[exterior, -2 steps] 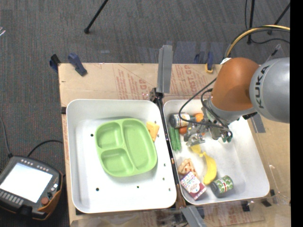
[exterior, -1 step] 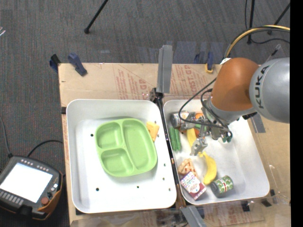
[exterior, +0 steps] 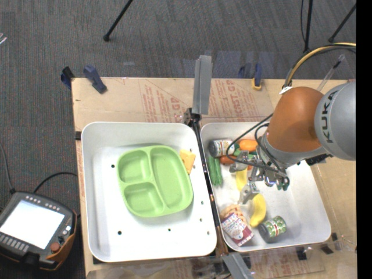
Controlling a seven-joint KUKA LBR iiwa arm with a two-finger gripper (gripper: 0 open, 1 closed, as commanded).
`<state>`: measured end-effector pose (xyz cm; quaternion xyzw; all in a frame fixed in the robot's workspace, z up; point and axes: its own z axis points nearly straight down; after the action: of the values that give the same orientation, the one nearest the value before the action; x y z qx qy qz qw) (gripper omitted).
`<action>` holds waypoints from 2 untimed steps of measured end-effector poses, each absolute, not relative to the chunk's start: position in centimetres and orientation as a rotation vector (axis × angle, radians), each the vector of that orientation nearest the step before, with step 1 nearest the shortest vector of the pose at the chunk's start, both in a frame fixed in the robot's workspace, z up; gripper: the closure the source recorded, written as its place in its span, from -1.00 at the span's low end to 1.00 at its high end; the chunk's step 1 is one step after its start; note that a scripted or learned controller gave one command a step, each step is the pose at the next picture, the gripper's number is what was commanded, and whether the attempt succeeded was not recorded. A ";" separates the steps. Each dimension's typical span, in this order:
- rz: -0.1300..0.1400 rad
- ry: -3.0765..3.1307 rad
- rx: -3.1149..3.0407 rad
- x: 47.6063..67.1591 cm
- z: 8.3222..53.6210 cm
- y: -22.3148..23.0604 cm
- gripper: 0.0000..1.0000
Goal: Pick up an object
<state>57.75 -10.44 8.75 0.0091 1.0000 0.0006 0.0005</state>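
Observation:
The right bin holds several items. A silver can lies at its far left, with an orange carrot beside it and a green cucumber along the left wall. Two yellow bananas lie in the middle, one partly under the arm and one nearer the front. A green can and a red-and-white snack bag rest at the front. My gripper hangs low over the gap between the two bananas, its wrist covering part of the bin's middle.
The left bin carries a green divided plate and a yellow wedge at the plate's far right corner. A grey upright post stands behind the bins' shared wall. A teach pendant lies on the floor at the left.

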 end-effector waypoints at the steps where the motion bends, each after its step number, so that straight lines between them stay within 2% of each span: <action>1: 0.003 3.138 0.018 57.9 9.8 -10.2 1.00; 2: 0.003 3.139 0.017 57.9 9.8 -10.1 -1.00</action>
<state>57.89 -10.14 9.77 0.0053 1.0000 0.0009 0.0012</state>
